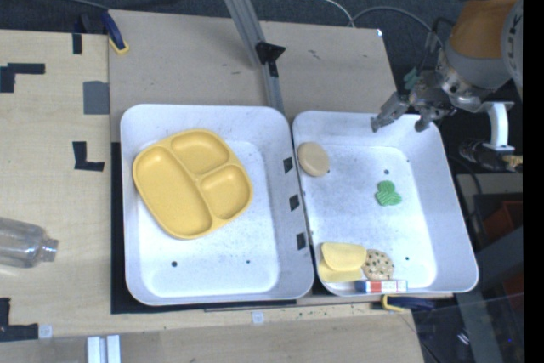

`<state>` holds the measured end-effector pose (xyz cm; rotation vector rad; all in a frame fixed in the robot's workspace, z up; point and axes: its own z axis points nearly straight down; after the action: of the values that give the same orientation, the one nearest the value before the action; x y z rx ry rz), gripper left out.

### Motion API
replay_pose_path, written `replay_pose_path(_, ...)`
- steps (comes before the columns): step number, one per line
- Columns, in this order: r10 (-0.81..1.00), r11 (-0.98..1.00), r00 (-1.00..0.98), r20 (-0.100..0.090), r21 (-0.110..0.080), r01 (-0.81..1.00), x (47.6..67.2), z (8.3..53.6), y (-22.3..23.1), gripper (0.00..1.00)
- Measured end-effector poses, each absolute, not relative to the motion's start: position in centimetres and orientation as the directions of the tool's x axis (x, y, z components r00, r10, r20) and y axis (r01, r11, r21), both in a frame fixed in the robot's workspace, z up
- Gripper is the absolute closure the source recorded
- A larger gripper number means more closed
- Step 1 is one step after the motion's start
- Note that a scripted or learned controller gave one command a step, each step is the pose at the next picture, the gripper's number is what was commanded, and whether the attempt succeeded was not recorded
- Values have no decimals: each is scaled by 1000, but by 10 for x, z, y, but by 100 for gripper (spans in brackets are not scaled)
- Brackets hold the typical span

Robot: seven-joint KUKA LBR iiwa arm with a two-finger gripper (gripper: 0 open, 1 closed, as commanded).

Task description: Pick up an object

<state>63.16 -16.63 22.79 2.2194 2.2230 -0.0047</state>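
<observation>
over the far right corner of the right bin (442, 183), the gripper (398, 115) hangs with its two fingers spread apart and nothing between them, the arm (476, 38) reaching in from the right. every candidate lies nearer the camera and to the left of it. the green piece (388, 194) sits near the middle of the bin floor, almost straight toward the camera from the fingertips and apart from everything else, so it looks the easiest reach; it is small and irregular, with no clear long axis. the tan round (313, 159) lies against the left wall, well to the left of the gripper and only a little nearer the camera. the yellow block (342, 258) and the cookie (378, 265) touch each other at the near wall, the farthest from the gripper, with a thin marker (381, 286) along the rim just beside them. the yellow tray (193, 181) rests in the left bin (140, 259), well apart. the coming move likely turns on travelling toward the camera and downward.
</observation>
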Motion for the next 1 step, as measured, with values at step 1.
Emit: replay_pose_path(1, 1000, 6, -6, 1, -6, 1000, 681, 150, -117, 0)
